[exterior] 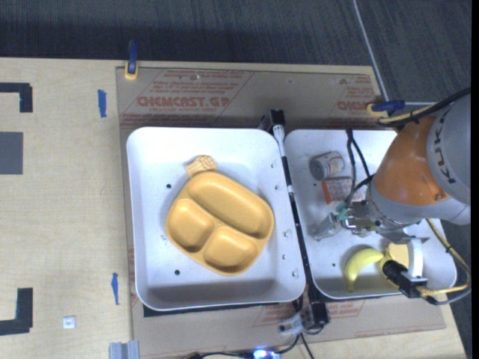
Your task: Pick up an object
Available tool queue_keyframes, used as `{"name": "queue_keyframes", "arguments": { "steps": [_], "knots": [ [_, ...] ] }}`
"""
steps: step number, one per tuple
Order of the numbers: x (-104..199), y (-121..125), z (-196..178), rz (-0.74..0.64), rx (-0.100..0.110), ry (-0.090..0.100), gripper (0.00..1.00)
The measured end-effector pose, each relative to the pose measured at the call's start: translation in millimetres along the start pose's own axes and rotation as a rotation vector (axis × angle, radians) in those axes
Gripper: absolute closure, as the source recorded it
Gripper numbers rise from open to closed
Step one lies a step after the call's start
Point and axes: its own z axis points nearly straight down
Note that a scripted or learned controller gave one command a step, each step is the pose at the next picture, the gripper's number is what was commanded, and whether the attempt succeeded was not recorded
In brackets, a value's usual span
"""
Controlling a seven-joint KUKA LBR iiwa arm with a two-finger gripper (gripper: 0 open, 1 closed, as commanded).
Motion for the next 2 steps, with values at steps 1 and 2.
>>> {"name": "queue_keyframes", "arguments": {
  "steps": [1,2],
  "knots": [
    [-4.4,-25.7,-0.2,0.0,-0.003,0.0,0.0],
    [1.2,-26.3,-0.3,0.001,-0.004,-0.002,0.0]
  ]
}}
